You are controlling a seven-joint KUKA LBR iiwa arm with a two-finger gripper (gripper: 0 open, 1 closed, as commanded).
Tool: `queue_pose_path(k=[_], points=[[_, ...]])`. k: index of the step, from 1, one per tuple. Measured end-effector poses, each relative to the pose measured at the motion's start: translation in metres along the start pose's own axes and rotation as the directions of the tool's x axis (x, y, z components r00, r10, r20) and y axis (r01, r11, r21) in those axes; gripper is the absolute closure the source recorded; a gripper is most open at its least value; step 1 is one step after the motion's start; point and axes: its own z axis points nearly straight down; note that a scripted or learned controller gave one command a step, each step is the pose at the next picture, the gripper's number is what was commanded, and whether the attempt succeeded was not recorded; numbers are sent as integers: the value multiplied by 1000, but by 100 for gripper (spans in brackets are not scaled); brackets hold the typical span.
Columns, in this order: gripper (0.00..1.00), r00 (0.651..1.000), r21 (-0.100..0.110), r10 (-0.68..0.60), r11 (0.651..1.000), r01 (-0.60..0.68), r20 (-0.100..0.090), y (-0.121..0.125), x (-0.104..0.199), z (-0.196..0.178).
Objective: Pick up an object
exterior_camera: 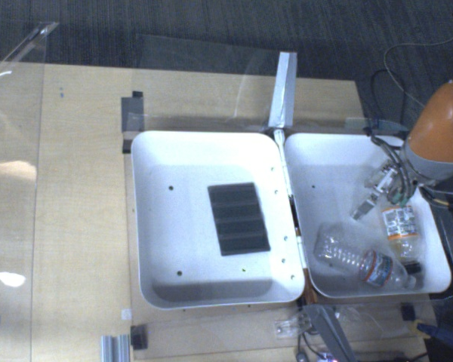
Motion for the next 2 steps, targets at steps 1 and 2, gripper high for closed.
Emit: queue_pose_path(k=[1,2], points=[[0,1000,-1,2,1000,-2,-2,15,-12,-59],[0,976,3,220,976,-220,-6,-13,41,-74]])
